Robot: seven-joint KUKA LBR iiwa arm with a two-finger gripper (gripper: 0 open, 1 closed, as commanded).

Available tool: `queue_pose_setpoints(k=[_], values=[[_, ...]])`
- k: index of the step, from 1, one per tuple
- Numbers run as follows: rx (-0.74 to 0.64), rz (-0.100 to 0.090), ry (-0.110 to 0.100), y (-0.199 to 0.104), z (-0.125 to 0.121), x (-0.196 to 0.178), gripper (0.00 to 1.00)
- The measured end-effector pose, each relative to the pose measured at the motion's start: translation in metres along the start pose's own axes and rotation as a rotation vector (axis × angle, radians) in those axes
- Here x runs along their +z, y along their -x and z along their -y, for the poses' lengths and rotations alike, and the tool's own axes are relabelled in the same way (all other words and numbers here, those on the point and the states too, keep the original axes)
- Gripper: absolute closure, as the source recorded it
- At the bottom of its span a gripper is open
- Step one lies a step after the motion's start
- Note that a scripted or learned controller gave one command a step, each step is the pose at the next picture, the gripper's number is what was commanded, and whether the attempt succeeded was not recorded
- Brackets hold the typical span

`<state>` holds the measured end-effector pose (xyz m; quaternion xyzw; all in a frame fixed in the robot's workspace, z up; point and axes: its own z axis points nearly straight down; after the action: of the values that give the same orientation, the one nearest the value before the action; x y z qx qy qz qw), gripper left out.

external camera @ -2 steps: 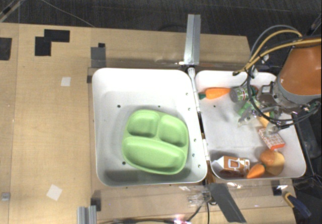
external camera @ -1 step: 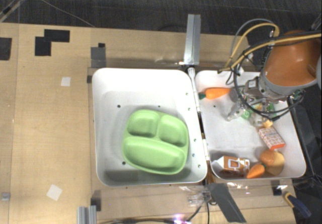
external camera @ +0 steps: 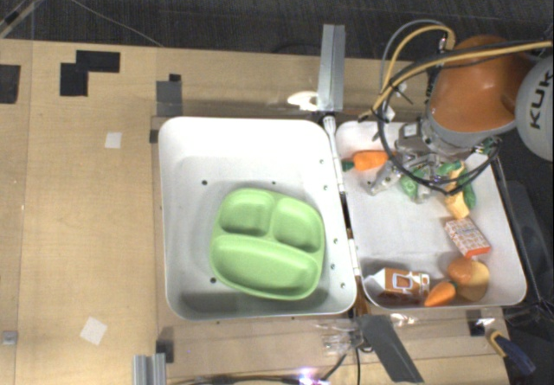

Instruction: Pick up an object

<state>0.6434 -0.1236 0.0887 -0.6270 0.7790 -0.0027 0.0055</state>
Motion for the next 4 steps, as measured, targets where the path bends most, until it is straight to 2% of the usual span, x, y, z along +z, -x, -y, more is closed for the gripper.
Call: queue_pose_setpoints(k=[1, 2, 3, 4], values=[[-0.097, 0.000, -0.002, -0.001, -0.008, -0.001, 0.00], [-0.129, 0.001, 0.000, 0.032, -0.010, 0.000, 0.00], [-0.094, -0.003, 0.000, -0.018, -0.074, -0.003, 0.00], [-0.279, -0.001, 0.001, -0.036, -0.005, -0.021, 0.00]])
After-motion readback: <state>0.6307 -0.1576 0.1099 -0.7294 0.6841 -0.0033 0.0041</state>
